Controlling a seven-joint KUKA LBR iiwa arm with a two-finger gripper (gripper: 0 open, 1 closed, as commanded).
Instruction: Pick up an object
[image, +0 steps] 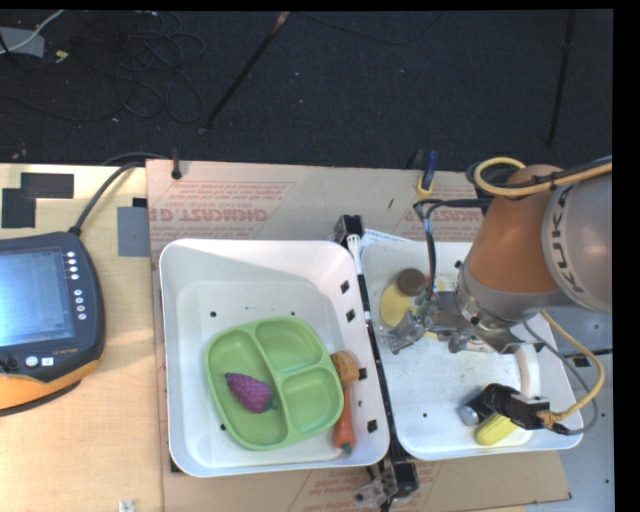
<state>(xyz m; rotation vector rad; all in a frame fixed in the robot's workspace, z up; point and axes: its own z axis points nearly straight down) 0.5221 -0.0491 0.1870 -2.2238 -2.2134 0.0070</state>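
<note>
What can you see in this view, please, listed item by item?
Left bin: 1, white, on cardboard.
Right bin: 1, white, beside the left one.
Divided plate: 1, green, in the left bin.
Purple item: 1, purple, in the plate's long compartment.
Carrot: 1, orange, against the plate's right edge.
Yellow item: 1, yellow, right bin's far left.
Brown item: 1, brown, touching the yellow one.
Handheld screen: 1, grey and orange, bench's left.
Arm: 1, grey and orange, over the right bin.
Pincer: 1, metal, beside the yellow item.
</note>
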